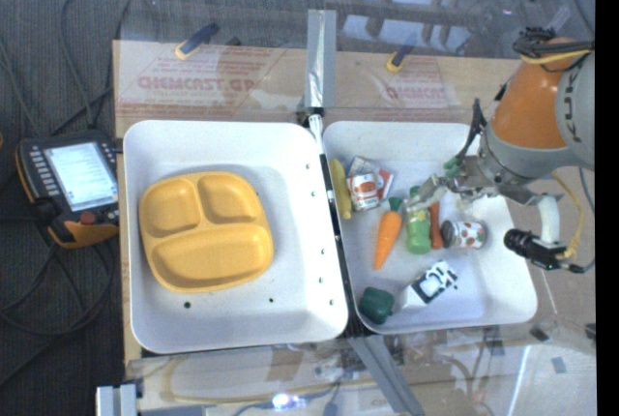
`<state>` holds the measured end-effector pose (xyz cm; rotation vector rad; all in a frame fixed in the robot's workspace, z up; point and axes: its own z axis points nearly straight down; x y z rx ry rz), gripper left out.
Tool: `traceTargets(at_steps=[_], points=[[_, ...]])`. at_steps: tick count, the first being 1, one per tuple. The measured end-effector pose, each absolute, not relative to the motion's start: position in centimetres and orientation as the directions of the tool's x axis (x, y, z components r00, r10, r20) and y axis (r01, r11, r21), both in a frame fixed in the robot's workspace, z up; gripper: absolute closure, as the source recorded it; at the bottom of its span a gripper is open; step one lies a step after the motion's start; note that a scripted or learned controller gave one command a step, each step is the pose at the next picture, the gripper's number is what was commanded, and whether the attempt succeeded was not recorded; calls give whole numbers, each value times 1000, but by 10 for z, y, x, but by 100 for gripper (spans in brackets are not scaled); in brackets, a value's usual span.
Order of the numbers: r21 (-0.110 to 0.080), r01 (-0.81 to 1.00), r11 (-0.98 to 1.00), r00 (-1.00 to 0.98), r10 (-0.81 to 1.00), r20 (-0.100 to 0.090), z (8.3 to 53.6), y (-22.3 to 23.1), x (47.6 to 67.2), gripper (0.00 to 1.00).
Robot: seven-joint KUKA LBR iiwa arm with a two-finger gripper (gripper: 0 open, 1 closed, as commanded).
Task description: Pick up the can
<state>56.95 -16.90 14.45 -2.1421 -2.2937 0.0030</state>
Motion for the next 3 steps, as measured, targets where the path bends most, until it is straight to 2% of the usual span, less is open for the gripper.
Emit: traceTargets(at_steps=[1,2,3], points=[[-1,998,67,-67,998,-1,179,-223,539,0],[4,991,133,-133,991,7,98,-216,537,0],[14,994,-104,104,995,-6,90,-163,525,0]])
